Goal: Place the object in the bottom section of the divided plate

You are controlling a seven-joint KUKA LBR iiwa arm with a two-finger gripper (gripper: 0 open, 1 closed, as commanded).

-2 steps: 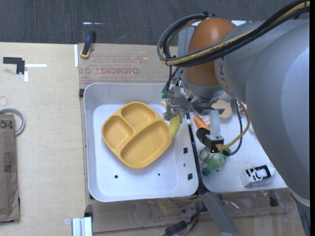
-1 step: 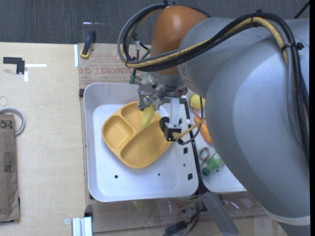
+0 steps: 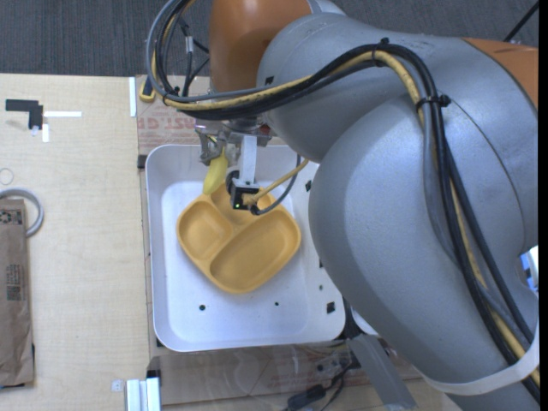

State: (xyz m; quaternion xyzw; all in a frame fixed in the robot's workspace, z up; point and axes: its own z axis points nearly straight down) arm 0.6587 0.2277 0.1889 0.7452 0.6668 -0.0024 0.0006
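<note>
1. One yellow object (image 3: pixel 214 176) hung at the gripper (image 3: pixel 224 171), above the upper edge of the divided plate (image 3: pixel 239 245) in the white bin (image 3: pixel 248 324); placement looked unfinished.
2. Much of the bin's right side lay hidden under the arm (image 3: pixel 402 169); whether the gripper truly clasped the object, I could not tell.

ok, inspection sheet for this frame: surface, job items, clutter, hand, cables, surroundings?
Surface: white bin set into a pale wooden bench.
Job's things: yellow divided plate in the bin; yellow object at the plate's upper edge, under the hand.
Clutter: brown paper packet and grey ring on the bench.
Hand: hand above the plate's top; finger state unclear.
Cables: black and yellow cable bundle looped over the arm.
Surroundings: dark floor beyond the bench.
</note>
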